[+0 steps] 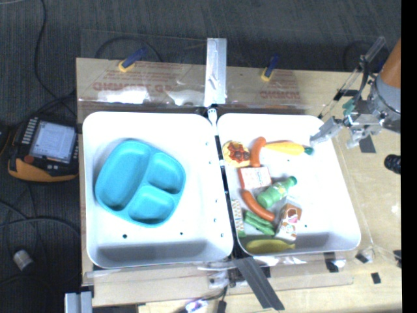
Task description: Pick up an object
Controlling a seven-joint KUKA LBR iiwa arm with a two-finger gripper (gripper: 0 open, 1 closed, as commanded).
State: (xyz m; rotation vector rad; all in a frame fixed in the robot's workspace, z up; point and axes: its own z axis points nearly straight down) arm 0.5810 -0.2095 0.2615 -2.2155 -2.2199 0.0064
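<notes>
Banana (285, 148) lies just left of the pincer (324, 133) — apparently touching its tip — grip state unclear

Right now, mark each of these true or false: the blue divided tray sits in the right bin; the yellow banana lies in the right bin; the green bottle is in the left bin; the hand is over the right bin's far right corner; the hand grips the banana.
1. The blue divided plastic tray sits in the right white bin. False: it lies in the left white bin.
2. The yellow toy banana lies in the right bin. True.
3. The green plastic bottle is in the left bin. False: it is in the right bin among the toy food.
4. The hand is near the right bin's far right corner. True.
5. The hand grips the banana. False: nothing shows between its fingers.
</notes>
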